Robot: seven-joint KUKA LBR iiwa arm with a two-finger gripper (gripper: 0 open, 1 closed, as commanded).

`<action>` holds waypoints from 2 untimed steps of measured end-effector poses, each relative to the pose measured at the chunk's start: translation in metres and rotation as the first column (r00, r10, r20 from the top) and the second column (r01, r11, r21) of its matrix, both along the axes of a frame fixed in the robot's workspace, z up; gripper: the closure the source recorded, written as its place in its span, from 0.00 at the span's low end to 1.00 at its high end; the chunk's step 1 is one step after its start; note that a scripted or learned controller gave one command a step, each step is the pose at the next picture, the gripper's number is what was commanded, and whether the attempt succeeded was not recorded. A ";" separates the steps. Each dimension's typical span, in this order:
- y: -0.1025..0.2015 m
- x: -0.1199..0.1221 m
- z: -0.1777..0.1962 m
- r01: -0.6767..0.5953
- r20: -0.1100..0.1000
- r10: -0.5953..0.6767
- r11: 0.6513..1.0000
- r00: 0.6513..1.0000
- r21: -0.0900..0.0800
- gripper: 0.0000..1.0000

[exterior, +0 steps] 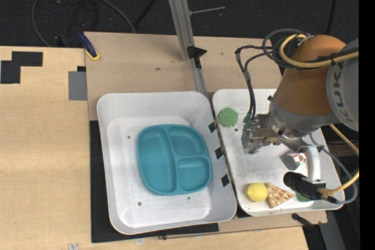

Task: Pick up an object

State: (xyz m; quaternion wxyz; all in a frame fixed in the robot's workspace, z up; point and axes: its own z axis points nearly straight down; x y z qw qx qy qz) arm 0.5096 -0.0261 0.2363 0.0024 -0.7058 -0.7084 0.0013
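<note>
Green bumpy rubber-looking ball (228, 117) sits in the far left corner of the shallow white right-hand bin (258, 170), close to the wall shared with the left bin, free and touching nothing else; likely pick target since it is the item nearest the tool. Two-finger gripper (255, 140) hangs low over the same bin, near the ball on its right and toward the camera, not over it. Nothing is seen gripped, and from this slant I cannot tell if the gripper is released or clenched. The arm's grey body with orange band (307, 88) leans in from the right and covers the far right part of the bin. A yellow round toy fruit (256, 192) and an orange wedge like a pizza slice (279, 197) lie just beside each other at the bin's near edge, well apart from the ball. A small white and red item (296, 158) lies under the wrist, hard to make out. The teal divided plastic plate (174, 159) lies flat alone in the shallow white left-hand bin (117, 120), away from the arm. Judgement: approach stage, no grasp made yet; ball so near the wall leaves little room on that side and it may roll when nudged
</note>
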 end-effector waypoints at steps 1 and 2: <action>0.040 0.012 -0.003 0.000 0.002 0.000 1.000 1.000 -0.002 1.00; 0.084 0.028 0.003 0.000 0.003 0.000 1.000 1.000 0.000 1.00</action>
